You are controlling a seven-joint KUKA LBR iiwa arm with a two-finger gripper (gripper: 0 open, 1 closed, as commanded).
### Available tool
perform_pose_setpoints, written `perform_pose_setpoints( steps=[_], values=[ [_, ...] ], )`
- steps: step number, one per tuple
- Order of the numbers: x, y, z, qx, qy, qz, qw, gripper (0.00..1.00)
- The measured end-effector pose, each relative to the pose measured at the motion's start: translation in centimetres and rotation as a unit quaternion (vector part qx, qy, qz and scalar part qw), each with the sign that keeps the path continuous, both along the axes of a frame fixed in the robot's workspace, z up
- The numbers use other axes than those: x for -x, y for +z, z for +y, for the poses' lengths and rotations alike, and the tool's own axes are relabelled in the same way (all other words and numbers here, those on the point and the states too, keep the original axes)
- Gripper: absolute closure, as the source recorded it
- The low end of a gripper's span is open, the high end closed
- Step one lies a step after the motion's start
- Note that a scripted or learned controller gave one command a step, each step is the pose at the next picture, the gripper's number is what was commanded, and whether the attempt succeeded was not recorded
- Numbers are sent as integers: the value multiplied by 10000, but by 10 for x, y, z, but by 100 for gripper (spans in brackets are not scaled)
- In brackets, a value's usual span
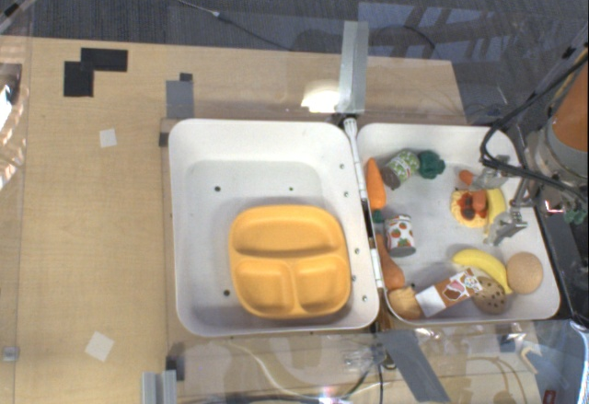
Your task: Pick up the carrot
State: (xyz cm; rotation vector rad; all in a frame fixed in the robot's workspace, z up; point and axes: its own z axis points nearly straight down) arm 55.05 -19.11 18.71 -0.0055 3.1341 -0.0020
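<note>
Claw hovering at right bin's right edge, beside a plate of toy food; open or clenched, impossible to tell. Well to its left, across the bin, carrot lying against the divider wall, long axis running near-to-far. Yellow tray in left bin.

Orange carrot, lying lengthwise against right bin's left wall, near its far end

The arm is cut off by the right edge; the hand is too small to read
</note>
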Motion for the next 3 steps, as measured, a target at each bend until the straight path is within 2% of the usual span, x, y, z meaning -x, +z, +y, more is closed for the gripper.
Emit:
perform_pose_setpoints(
  steps=[1, 2, 3],
  values=[
    [54, -93, -13, 34, 648, -84, 9979, 0],
    [51, -80, -12, 53, 693, -118, 9975, 100],
    [-54, -12, -12, 11, 253, -57, 9997, 100]
  ],
)
